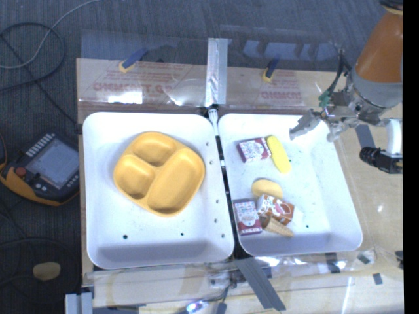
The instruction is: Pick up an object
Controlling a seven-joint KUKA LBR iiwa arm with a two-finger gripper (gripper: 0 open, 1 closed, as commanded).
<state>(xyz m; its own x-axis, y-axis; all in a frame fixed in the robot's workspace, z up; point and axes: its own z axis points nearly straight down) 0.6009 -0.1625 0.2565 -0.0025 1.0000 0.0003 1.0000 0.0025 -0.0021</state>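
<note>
Grey gripper point(319, 127) open over right bin's point(340, 195) far edge

Both white bins point(91, 175) look smooth, slightly glossy plastic — so does the yellow divided tray point(159, 173); beneath them, the bench point(386, 201) is matt wood.

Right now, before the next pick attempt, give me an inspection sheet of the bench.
Surface: two white bins side by side, left bin, right bin.
Job's things: in the right bin, yellow bar, dark red packet, yellow lump, two red-and-white packets.
Clutter: yellow three-section tray in the left bin.
Gripper: gripper over the right bin's far right corner, holding nothing.
Cables: black cables on the floor, left.
Surroundings: handheld pendant on the floor, carpet.
</note>
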